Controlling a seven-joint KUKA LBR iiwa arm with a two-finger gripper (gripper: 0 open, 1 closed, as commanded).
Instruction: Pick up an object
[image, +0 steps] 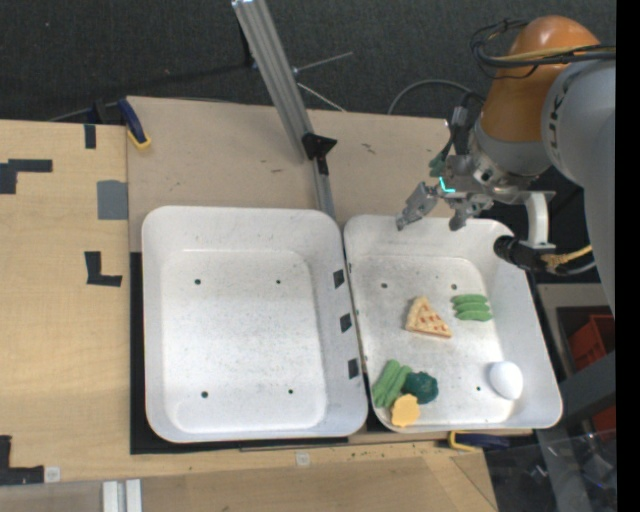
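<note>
Camera view: gripper is held open and empty above the right bin's far rim; pizza slice, nearest item, is seen lying toward the camera from it, mid-bin, beans just beside

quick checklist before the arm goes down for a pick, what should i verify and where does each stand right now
1. Gripper carries nothing: ok, its fingers are spread with nothing between them.
2. Gripper over a target: not ok, it hangs at the far rim of the right bin, away from every object.
3. Waffle wedge free to grasp: ok, it lies apart from the other items.
4. Green pods clear of the wall: ok, they lie on the bin floor.
5. Near-corner cluster: not ok, the green bundle, dark green piece and yellow piece touch.
6. White egg stability: cannot tell.
</note>
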